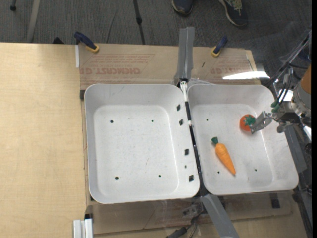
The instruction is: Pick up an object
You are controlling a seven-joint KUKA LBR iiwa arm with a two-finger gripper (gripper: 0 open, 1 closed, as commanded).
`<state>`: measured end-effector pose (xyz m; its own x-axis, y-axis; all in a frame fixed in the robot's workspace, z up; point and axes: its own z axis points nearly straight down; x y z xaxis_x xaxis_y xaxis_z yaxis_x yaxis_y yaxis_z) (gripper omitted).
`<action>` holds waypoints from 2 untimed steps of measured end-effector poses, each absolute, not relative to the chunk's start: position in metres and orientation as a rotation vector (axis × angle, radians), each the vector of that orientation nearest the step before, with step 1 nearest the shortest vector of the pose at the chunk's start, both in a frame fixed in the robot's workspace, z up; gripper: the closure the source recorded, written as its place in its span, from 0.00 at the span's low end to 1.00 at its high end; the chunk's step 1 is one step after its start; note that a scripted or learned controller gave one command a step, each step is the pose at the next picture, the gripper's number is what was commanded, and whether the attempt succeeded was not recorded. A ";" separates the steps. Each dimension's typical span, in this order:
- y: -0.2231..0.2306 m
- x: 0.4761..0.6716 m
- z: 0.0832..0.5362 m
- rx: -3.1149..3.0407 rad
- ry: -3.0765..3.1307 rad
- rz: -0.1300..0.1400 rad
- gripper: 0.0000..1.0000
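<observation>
Overhead slanted view of the bench with two shallow white bins side by side, joined along a central seam where small black clips sit. The left bin lies on the far side of that seam from the arm, while the right bin holds both candidate objects: a toy carrot lying flat near the bin's middle, green top pointing toward the seam and tip toward the near rim, and a small red tomato with a green stalk, resting nearer the arm's side. The arm reaches in from the right and its claw is lowered into the right bin just beside the tomato, one grey finger lying against or very close to the fruit's right flank. Whether the claw is spread or pressed together cannot be told at this angle, and the tomato is not seen between its fingers, so no grasp should be assumed. The claw's low, slanted approach suggests that the tomato is the intended target, probably because it lies closest to the arm; the carrot sits well apart and untouched. A round object may roll away under a sideways push, so a centred closing would be needed. Cardboard under the bins is held by clamps at the far edge
</observation>
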<state>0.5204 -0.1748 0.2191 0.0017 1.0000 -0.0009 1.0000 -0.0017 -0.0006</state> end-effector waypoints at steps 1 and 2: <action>-0.206 0.614 0.101 1.837 2.546 0.000 0.00; -0.207 0.614 0.110 1.837 2.544 -0.001 1.00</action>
<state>0.6144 -0.2070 0.1096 -0.3142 0.9493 -0.0033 0.9493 0.3142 0.0018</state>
